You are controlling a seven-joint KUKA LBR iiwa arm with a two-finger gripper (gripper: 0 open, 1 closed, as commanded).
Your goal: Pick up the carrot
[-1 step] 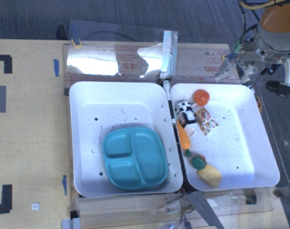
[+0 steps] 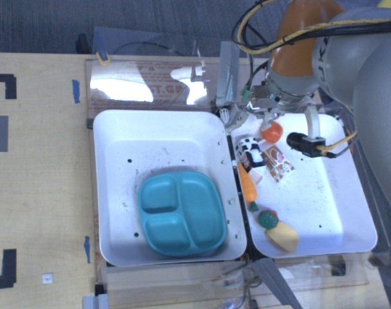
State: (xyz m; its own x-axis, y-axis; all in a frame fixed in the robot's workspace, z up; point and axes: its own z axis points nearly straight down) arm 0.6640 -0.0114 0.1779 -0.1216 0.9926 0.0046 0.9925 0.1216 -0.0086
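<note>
One carrot [image 2: 247, 184] along right bin's [image 2: 350, 201] left wall; one teal tray [image 2: 181, 212] in left bin [image 2: 118, 134]. Gripper [image 2: 267, 116] far, grip state unclear.

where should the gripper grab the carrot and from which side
Probably the carrot's middle, coming straight down from above. It lies flat and lengthwise against the right bin's left wall, so the jaws should close across its narrow width, though the wall side looks tight. The green toy crowds its lower end.

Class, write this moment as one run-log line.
gripper above right bin's far-left corner | carrot lying by right bin's left wall, not held | teal tray in left bin
</note>
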